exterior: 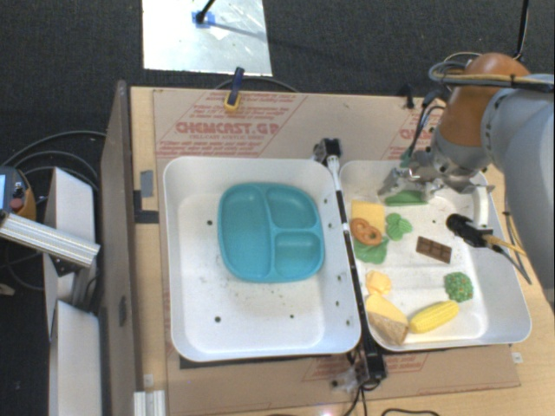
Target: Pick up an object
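cam: 1 fixed, above table (260, 120)
angle: slanted down
covers: both bins, arm (512, 102) at right, mid-range

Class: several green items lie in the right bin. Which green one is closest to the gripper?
The flat green piece at the bin's far edge, right under the gripper. The broccoli floret and the green pieces beside the cheese lie nearer the camera.

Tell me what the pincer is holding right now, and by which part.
Cannot be told. The pincer is down at a green flat piece at the far end of the right bin, but no hold can be made out.
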Robot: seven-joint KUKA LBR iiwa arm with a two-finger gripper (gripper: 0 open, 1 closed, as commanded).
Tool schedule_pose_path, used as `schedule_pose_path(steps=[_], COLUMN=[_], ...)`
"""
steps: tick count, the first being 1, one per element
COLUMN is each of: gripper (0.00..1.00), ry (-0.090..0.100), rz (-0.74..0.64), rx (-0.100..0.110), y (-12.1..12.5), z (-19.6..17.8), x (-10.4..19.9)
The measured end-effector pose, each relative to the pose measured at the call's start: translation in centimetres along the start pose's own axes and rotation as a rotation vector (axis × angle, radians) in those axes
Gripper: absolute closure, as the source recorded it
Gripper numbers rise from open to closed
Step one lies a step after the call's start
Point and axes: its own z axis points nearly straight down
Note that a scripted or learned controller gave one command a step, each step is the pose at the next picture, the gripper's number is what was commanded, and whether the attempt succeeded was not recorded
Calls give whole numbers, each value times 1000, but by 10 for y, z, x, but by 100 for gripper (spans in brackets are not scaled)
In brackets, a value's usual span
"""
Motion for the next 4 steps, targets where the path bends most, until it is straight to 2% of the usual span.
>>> schedule_pose_path(steps=[1, 2, 3, 4], gripper=[0, 100, 0, 0], ry=[1, -2, -2, 1], rz=[4, 1, 0, -3], rx=[-1, -8, -7, 0], y=[0, 2, 2, 0], z=[0, -14, -13, 0], x=[-16, -16, -16, 53])
